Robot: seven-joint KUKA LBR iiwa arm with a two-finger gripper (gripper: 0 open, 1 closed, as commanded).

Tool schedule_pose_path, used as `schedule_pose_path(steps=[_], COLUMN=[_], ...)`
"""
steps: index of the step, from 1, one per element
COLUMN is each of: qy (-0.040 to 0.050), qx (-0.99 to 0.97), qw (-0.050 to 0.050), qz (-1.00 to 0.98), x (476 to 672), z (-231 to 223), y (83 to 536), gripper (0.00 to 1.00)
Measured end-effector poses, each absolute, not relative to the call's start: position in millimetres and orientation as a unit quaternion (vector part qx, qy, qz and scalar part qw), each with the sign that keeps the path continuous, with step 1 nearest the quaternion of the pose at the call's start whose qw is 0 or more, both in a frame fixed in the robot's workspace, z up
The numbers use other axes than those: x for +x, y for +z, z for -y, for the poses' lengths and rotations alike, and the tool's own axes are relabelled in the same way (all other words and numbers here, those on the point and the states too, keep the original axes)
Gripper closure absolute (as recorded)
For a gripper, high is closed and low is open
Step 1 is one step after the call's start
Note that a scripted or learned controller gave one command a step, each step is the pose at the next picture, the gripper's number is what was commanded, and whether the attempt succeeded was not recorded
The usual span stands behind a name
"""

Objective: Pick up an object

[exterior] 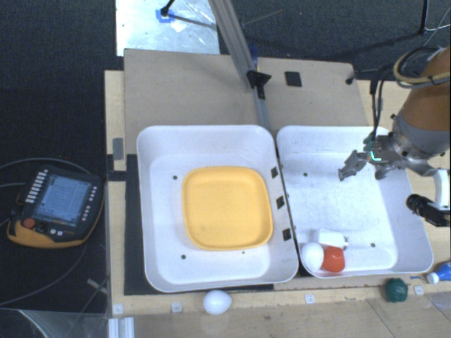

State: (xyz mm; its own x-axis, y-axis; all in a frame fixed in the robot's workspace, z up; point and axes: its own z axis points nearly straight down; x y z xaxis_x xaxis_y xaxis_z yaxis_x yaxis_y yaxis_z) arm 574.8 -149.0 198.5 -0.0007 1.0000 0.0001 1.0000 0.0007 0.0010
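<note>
Along the bottom edge, closest to the viewer, a white egg-shaped ball (217,302) lies on the worktop (190,90) just outside the left bin (158,160), and a dark green ball (396,289) sits outside the right bin (331,146) near its lower right corner, beside a small blue and white item (438,275) at the frame's edge. Both white bins stand side by side, touching along their inner rims. Lying flat in the middle of the left bin is a square yellow plate (227,207) with rounded corners. Gathered in the lower left corner of the right bin are three small things close together: a white ball (311,253), an orange-red object (333,259) touching it, and a small white block (331,239) just above them. Reaching in from the right, the arm (423,111) puts its hand (363,165) over the upper right part of the right bin, well apart from that cluster. Its two dark fingers (350,168) are spread apart with nothing between them. Off to the left, on the dark floor (56,62), rests a handheld control pad (55,208) with a screen and a yellow underside. A grey metal pole (232,30) crosses the top of the worktop at a slant.
</note>
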Motion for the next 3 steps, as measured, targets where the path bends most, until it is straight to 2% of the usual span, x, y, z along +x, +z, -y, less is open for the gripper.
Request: schedule_pose_path(steps=[1, 3], qy=[0.0003, -0.001], qx=[0.707, 0.707], qw=[0.0, -0.001], qz=[-0.707, -0.707], x=[574.8, 576.3], z=[149, 156], y=[198, 88], gripper=[0.0, 0.0])
